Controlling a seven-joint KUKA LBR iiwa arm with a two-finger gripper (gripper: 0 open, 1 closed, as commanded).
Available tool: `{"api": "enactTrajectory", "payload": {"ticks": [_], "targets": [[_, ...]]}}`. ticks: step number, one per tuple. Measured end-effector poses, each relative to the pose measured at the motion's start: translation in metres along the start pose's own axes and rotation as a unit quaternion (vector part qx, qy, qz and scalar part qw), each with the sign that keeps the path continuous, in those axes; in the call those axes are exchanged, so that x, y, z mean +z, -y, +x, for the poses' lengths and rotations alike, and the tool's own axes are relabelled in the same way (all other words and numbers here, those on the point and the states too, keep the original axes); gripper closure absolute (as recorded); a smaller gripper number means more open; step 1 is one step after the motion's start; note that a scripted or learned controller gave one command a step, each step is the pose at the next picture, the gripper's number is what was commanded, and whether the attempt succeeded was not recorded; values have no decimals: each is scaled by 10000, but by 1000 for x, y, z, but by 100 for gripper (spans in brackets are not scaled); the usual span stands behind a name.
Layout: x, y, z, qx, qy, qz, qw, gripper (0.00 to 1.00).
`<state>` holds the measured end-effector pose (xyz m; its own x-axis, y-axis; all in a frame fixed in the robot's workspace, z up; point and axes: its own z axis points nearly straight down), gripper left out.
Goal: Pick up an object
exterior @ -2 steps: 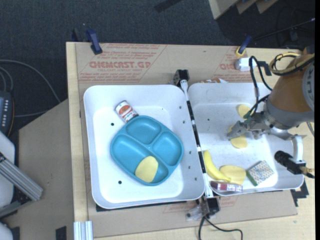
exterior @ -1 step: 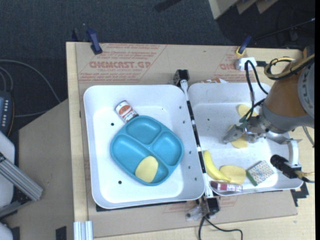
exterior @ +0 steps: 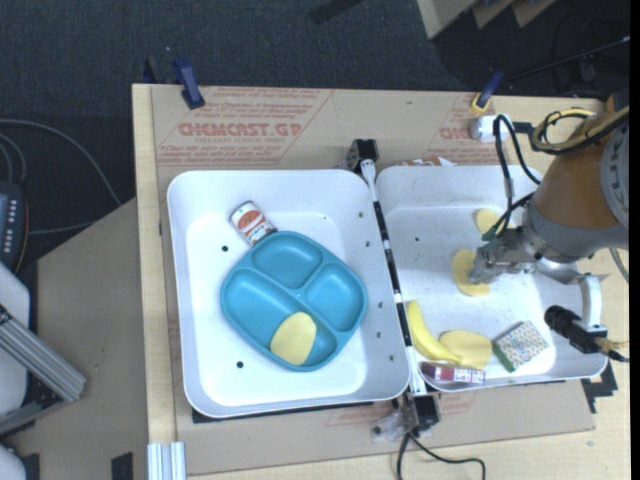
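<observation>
From the overhead camera I see my gripper (exterior: 489, 269) low in the right bin (exterior: 440, 183), touching a flat, round yellow piece (exterior: 466, 272); its grip I cannot tell. The left bin (exterior: 200, 218) holds a glossy blue sectioned plate (exterior: 292, 298).

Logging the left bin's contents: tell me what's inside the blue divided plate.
One pale yellow round piece lies in the front compartment of the blue divided plate. The other two compartments show bare blue. Whatever is beneath the yellow piece is covered.
</observation>
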<state>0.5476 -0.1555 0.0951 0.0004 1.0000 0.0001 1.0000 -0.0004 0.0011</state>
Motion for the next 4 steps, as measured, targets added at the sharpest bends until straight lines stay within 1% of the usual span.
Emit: {"api": "enactTrajectory", "payload": {"ticks": [1,2,3,4], "targets": [[-79,46,51,-9,-4,8,10000,100],[-79,46,50,-6,-4,10,10000,0],[1,61,14,4,0,14,10000,0],[10,-9,41,-7,-1,0,10000,0]]}}
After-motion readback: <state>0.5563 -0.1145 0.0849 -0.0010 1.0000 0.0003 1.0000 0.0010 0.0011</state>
